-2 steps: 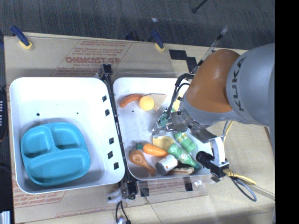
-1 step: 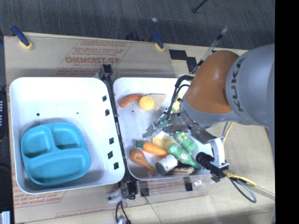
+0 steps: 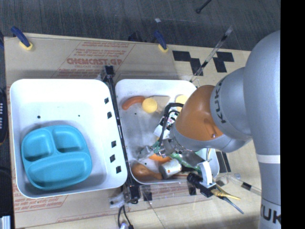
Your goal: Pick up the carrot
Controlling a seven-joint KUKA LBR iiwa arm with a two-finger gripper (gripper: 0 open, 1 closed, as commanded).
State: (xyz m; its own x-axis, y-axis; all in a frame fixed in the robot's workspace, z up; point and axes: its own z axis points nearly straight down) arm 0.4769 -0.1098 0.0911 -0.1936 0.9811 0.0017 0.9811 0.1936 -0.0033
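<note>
The left shallow white bin (image 3: 28, 94) holds a light-blue three-compartment plastic tray (image 3: 56, 156) toward its 7 o'clock corner. The right shallow white bin (image 3: 138, 87) holds an orange-brown sausage-shaped piece (image 3: 133, 102) at 11 o'clock, a yellow round fruit (image 3: 150, 105) just beside it, and a brown rounded piece (image 3: 144, 171) at 6 o'clock. The small orange carrot (image 3: 159, 158) lies low in this bin, about 5 o'clock, directly under the gripper (image 3: 162, 152). I cannot tell the gripper's state.
</note>
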